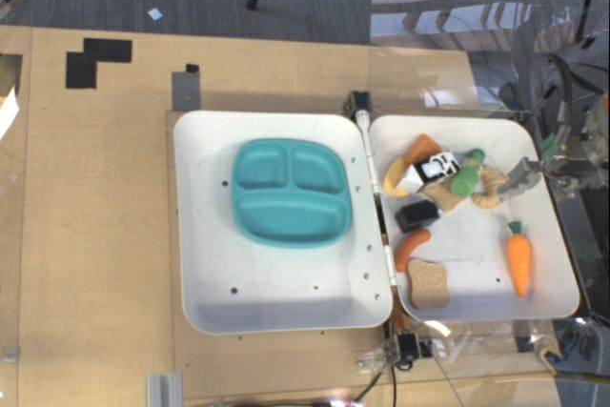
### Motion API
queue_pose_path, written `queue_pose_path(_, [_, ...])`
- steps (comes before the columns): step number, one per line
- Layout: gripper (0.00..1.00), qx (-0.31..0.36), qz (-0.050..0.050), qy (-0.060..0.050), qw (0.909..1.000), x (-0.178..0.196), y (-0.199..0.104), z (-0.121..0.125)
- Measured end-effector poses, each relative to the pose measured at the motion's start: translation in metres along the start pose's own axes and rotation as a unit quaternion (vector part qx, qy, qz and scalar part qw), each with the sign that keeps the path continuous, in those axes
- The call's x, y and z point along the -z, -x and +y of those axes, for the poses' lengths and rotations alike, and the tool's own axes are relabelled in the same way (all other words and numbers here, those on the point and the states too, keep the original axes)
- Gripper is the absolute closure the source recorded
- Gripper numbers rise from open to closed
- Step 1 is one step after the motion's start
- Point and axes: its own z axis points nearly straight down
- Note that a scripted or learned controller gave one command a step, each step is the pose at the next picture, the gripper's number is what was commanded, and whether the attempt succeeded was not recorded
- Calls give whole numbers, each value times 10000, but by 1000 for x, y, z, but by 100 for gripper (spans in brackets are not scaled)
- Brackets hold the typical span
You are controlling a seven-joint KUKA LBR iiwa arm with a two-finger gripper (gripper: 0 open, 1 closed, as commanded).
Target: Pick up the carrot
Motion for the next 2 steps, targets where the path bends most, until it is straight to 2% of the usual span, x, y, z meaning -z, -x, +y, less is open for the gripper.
queue_pose_path(1, [0, 699, 12, -49, 9975, -124, 46, -12])
queue_pose_path(2, [0, 1281, -3, 32, 9918, -188, 44, 24])
